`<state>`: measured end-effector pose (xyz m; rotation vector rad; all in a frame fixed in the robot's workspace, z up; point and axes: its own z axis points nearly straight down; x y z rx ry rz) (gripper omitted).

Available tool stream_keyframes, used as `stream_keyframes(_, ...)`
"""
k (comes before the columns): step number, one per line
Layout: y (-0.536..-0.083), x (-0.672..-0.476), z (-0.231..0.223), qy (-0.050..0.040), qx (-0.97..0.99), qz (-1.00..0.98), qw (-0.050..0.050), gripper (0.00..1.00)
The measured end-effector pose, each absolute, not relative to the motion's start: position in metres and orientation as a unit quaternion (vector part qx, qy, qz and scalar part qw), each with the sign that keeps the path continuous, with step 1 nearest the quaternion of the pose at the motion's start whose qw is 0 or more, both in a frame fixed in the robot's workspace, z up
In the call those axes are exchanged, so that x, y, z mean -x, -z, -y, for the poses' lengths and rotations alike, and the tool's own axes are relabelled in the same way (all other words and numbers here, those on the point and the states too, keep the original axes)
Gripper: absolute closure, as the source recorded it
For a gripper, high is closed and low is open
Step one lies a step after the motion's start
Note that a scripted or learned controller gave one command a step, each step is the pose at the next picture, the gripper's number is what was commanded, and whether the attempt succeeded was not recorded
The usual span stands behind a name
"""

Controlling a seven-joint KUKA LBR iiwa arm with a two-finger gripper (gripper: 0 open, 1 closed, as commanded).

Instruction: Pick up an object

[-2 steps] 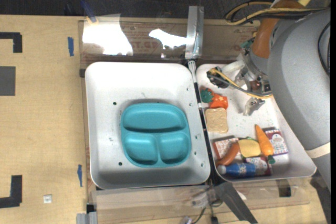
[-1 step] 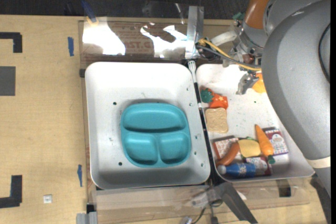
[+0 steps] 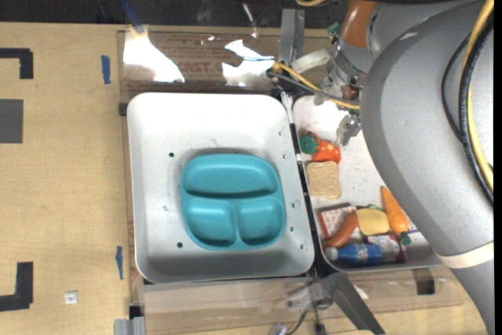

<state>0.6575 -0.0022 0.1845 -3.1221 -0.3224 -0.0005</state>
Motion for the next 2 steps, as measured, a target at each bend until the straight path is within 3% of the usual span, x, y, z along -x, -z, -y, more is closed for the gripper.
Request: stream_keyframes(2,-0.184,-0.648,0.031,-0.0014,0.995,0.1,0.001,0.0)
